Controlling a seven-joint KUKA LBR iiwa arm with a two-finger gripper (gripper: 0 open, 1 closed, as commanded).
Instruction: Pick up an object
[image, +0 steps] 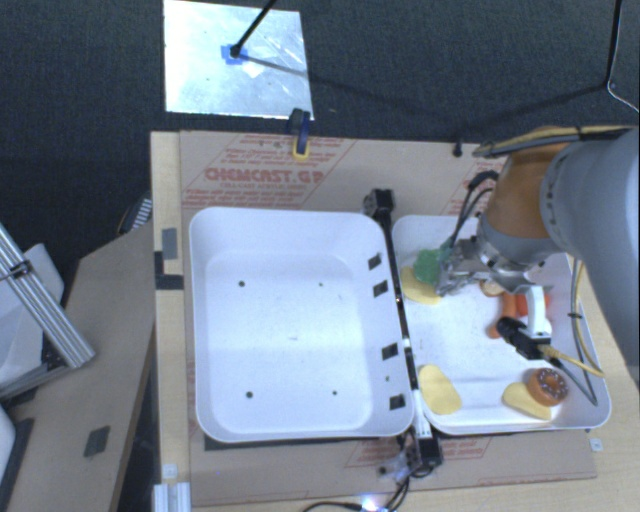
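Several small objects lay in the right shallow white bin (590, 330). I lowered my claw (450, 272) beside the soft green lump (429, 264), aiming to grasp it; its grip state I couldn't tell.

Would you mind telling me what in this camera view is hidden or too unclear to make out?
- Hand: sits over the green thing; the wrist above hides whether they touch.
- Orange thing: partly covered by the arm and white tool.
- Right bin: its far corner lies under the arm.
- Donut-like piece: too small to identify.
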